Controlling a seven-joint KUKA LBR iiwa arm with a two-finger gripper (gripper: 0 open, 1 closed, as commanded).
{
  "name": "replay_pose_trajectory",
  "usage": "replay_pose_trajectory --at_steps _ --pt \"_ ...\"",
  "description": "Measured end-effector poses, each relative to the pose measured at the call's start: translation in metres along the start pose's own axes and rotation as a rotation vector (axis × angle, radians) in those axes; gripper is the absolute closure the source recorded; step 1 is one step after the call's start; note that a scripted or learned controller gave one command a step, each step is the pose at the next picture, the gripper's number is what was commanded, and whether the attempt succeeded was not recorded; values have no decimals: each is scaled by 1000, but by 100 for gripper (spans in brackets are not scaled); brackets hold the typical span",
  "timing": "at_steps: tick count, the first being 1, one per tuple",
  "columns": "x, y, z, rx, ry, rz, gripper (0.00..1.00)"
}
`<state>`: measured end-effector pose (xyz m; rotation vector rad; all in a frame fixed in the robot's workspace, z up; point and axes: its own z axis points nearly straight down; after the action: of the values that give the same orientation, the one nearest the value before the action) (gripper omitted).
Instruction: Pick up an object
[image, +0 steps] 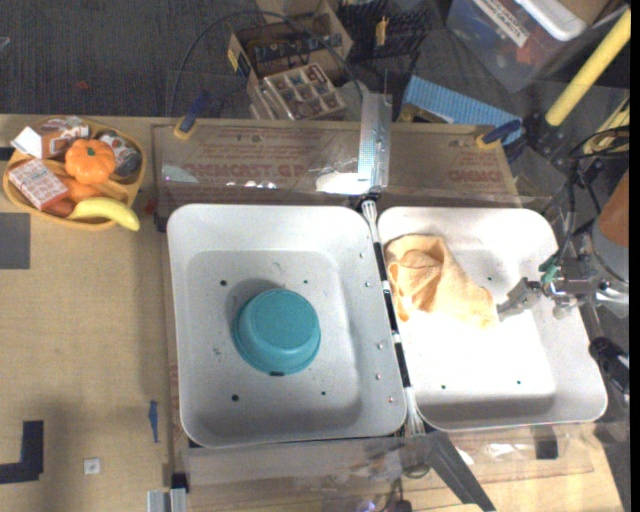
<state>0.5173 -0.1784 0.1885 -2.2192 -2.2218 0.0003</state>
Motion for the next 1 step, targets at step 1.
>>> replay_pose_trajectory --at_steps 1 --pt "13 56 88 -2 -2 -73 0"
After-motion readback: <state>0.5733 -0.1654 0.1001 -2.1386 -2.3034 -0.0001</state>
